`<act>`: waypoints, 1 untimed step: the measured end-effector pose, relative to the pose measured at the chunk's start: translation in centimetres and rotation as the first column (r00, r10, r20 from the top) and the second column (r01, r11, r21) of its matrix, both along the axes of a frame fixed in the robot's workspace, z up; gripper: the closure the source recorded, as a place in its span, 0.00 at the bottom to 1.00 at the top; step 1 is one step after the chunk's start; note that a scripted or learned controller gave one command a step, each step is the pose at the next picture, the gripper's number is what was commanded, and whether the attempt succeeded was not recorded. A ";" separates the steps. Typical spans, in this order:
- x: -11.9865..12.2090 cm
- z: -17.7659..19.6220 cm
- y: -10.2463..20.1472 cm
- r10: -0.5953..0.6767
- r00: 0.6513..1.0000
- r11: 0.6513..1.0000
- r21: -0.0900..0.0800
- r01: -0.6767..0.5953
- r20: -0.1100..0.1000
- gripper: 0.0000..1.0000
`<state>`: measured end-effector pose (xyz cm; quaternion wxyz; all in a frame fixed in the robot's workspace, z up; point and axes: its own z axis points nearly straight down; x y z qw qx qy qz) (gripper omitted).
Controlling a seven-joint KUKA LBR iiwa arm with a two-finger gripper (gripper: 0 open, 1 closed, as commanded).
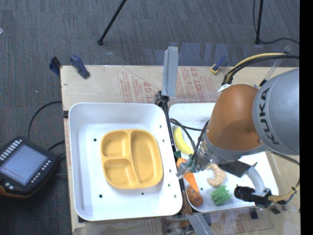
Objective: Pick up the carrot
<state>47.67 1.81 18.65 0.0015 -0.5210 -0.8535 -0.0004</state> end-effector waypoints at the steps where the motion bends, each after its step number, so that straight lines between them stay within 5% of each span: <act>1: 4.5 3.3 4.2 0.010 1.000 1.000 -0.001 -0.009 0.001 1.00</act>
